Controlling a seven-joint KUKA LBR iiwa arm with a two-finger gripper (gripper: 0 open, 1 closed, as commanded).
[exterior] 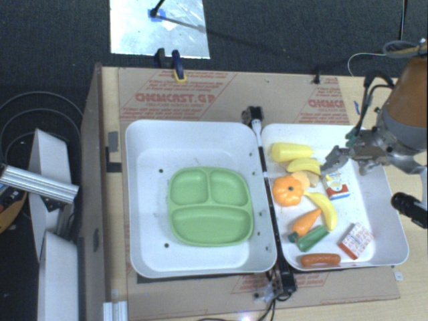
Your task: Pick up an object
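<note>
The right bin [388, 209] holds toy food: a yellow piece [289, 152], a small yellow banana [304, 166], an orange pumpkin [288, 191], a longer banana [325, 208], a carrot [306, 221], a green cucumber [309, 238], a sausage [319, 260], a red and white carton [355, 240] and a small red and blue box [338, 191]. My gripper [332, 161] hangs over the upper middle of this bin, just right of the small banana and above the small box. Nothing shows in its grasp.
The left bin [144, 179] bears a green divided plate [210, 204]. A black divider clamp [253, 117] sits between the bins at the back. The arm's grey and orange wrist [404, 112] leans in from the right.
</note>
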